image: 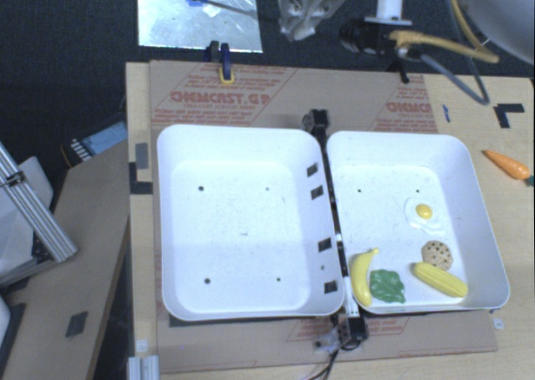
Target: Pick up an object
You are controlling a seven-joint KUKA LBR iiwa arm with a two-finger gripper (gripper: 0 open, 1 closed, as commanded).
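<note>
From above the bench, the gripper (308,4) hangs at the top edge of the camera view, well back from both bins, over the dark floor beyond the bench. Its clear, glassy fingers point down, but they blur together up there, and I cannot tell whether they are spread or closed; nothing seems to be caught between them. The arm itself is mostly cut off by the frame, just a pale bulk in the top right corner with cables trailing off it.

Down in the right bin (468,165), all the pickings crowd the near end. A banana (361,275) lies against the divider wall, curved, with a green leafy piece (387,286) touching its right side. A corn cob (440,280) lies tilted just beside that, a round cookie (436,253) right above it, and a fried egg (424,213) a little farther back.

The left bin (242,140) shows only its white floor. An orange carrot (507,164) lies out on the bench, right of the bins, its tip running off the frame.
</note>
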